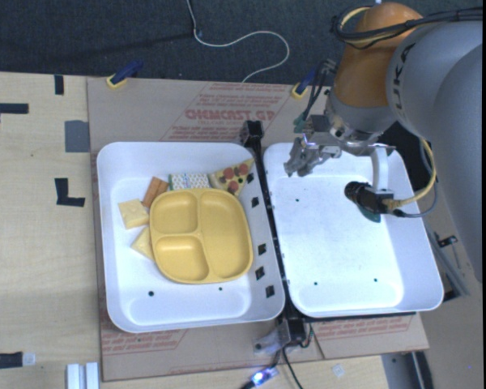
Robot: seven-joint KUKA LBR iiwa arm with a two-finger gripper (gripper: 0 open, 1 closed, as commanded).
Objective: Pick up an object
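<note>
A yellow divided plate (201, 235) lies in the left bin (121, 298). Several small things poke out from under its upper left side: tan square pieces (133, 214), an orange-brown piece (154, 190), a patterned card (189, 181) and a small multicoloured item (235, 175). My gripper (301, 160) hangs over the far left corner of the right bin (405, 294), close to the divider between the bins. Nothing shows between its fingers. It is well apart from the plate.
A black and green connector with cable (366, 198) hangs off the arm over the right bin. Both bins rest on a cardboard sheet (211, 112). A white cable (227, 39) loops across the dark floor behind, and clips hold the cardboard's far corners.
</note>
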